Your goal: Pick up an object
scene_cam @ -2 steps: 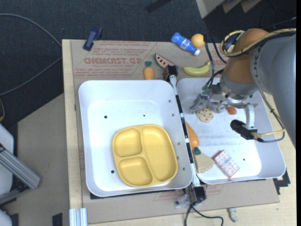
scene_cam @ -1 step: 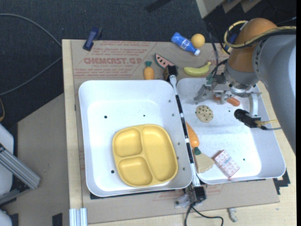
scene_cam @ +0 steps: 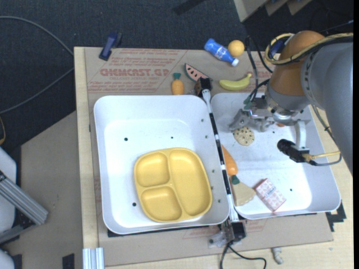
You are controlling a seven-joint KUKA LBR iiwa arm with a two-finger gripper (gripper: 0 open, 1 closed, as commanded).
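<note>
Cookie point(scene_cam: 244, 135), round and pale with dark chips, lies on the floor of the right bin point(scene_cam: 314, 203), toward the upper left of that bin. The gripper point(scene_cam: 247, 121) hangs just above and beside it at the end of the grey arm point(scene_cam: 331, 72), which reaches in from the upper right of the frame; whether the fingers are apart or together cannot be told from this angle. Lower in the same bin sit a carrot point(scene_cam: 229, 161) against the left wall, a wedge of cheese point(scene_cam: 243, 194) and a pink patterned packet point(scene_cam: 270, 194) near the bottom. The left bin point(scene_cam: 112, 122) holds a yellow plate point(scene_cam: 171, 184) with 3 sections. Along the top of the bench lie a banana point(scene_cam: 235, 82), a blue bottle point(scene_cam: 220, 51), an orange ball point(scene_cam: 236, 47) and a watermelon slice point(scene_cam: 194, 72).
</note>
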